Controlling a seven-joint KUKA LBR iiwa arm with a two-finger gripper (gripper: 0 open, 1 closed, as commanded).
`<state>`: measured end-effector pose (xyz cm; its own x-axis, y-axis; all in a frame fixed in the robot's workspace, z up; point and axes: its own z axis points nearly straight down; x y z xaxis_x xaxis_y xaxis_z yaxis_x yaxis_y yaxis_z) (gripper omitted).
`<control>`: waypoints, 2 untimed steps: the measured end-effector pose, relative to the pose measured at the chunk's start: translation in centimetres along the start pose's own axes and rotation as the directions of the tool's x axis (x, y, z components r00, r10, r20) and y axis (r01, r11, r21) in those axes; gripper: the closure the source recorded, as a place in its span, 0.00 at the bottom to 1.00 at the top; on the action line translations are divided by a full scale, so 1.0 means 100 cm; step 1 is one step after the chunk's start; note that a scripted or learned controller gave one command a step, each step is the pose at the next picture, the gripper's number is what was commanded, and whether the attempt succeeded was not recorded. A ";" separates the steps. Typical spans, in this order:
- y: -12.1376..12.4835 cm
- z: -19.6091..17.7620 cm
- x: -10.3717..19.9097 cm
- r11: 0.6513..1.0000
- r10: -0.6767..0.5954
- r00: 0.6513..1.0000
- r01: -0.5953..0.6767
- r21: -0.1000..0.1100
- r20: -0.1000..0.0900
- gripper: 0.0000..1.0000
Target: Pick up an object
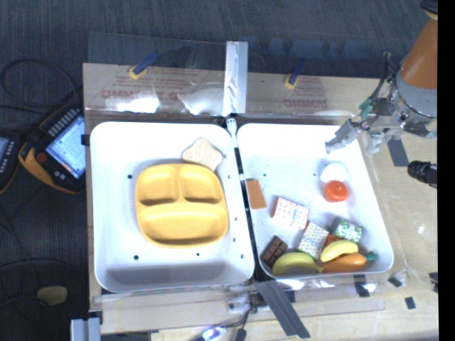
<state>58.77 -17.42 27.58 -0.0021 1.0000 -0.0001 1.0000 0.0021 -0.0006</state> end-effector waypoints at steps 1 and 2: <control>-0.026 0.101 -0.031 1.000 0.001 1.000 -0.001 0.001 0.001 0.00; -0.018 0.170 -0.016 0.986 -0.166 0.986 0.166 -0.001 0.000 0.00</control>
<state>56.96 -19.02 10.58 -0.1679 0.9858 -0.0001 0.9858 0.1679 0.0000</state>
